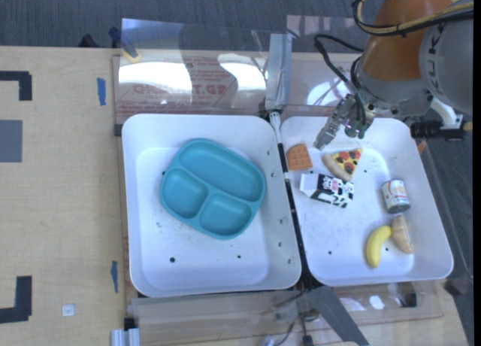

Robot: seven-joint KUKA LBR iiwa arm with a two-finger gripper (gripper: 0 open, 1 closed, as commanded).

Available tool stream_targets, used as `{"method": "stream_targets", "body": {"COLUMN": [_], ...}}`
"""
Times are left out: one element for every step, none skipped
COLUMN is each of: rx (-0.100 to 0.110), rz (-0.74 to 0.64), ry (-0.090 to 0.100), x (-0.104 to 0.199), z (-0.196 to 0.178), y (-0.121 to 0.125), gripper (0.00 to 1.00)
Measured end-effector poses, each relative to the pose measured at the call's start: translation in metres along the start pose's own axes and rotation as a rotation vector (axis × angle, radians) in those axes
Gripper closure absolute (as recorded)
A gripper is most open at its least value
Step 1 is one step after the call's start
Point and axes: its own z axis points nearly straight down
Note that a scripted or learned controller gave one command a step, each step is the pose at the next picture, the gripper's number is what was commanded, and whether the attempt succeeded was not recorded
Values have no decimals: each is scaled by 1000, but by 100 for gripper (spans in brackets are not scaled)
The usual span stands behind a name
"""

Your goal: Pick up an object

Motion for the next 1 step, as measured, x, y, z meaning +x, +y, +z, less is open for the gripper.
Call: {"method": "stream_targets", "body": {"rx": [2], "rz": [-313], "ry": [9], "x": [69], "z": [1], "y": [-17], "gripper": [100]}}
